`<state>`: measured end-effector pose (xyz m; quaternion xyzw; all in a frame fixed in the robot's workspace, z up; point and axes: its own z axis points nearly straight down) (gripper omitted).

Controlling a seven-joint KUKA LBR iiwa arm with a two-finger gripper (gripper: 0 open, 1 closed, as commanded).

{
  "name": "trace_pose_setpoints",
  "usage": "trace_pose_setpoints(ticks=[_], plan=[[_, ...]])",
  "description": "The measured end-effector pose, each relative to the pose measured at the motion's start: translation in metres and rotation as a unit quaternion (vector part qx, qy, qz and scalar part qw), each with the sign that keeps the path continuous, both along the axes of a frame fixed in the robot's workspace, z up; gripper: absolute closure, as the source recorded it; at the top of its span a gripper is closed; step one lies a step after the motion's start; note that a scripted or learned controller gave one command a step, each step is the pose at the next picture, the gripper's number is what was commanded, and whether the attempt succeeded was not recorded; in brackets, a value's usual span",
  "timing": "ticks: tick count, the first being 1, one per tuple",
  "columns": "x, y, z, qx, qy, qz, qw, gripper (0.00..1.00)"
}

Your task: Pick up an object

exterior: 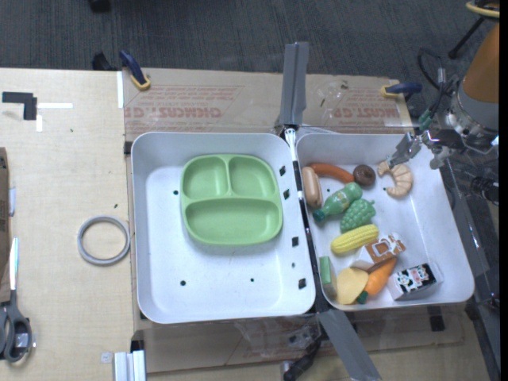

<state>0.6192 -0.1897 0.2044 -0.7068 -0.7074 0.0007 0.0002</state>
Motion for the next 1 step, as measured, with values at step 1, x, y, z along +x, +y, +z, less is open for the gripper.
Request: trace_pose_setpoints(ticks=[1], plan=[[0.0003, -0.0007, 0.0090, -0.0007, 0.000, 0.001, 1.0000, 1.00]])
